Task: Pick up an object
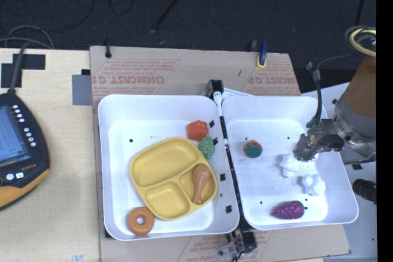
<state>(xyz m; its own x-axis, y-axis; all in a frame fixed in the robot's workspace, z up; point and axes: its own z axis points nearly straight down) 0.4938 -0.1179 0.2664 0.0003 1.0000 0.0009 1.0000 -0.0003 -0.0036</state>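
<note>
My gripper [305, 153] hangs low over the right bin [344, 205], just above a small white lumpy object [290, 164]. A second white piece [312, 183] lies a little nearer the front. A purple grape bunch [288, 210] rests by the bin's front wall, and a small green and red round toy [252, 148] sits towards the bin's left side. In the left bin [113, 132] a yellow divided plate [161, 169] carries a brown drumstick [200, 181]. A red toy [197, 129], a green broccoli piece [207, 146] and an orange doughnut [140, 221] lie around the plate.
A black divider with clips [222, 150] runs between the bins. Cardboard [184, 73] lies under both bins. A teach pendant [15, 144] sits on the bench at far left. Cables run from the arm's wrist [359, 107] at the right edge.
</note>
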